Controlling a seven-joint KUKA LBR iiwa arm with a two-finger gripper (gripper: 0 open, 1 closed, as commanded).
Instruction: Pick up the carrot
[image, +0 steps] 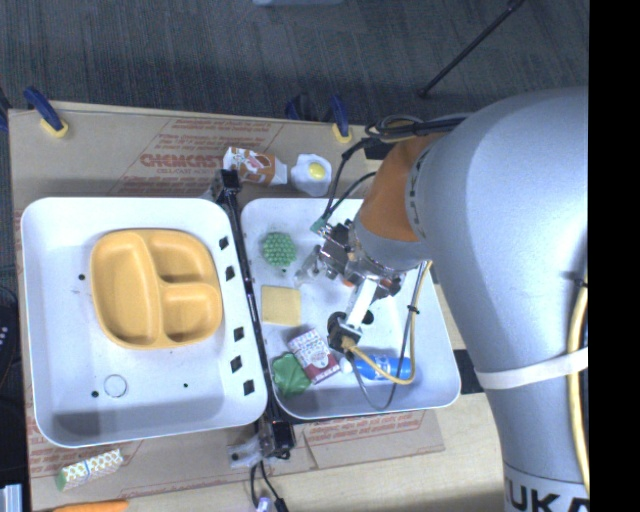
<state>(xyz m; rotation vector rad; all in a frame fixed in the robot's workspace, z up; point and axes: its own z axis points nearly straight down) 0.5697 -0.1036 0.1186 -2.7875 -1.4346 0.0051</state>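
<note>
Gripper (320, 260) over right bin (432, 352); seemingly beside green ball (278, 247).

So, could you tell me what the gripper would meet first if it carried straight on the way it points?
Probably the bare bin floor, between the green ball and the yellow square. The gripper seems to point down there, though depth is unclear.
</note>
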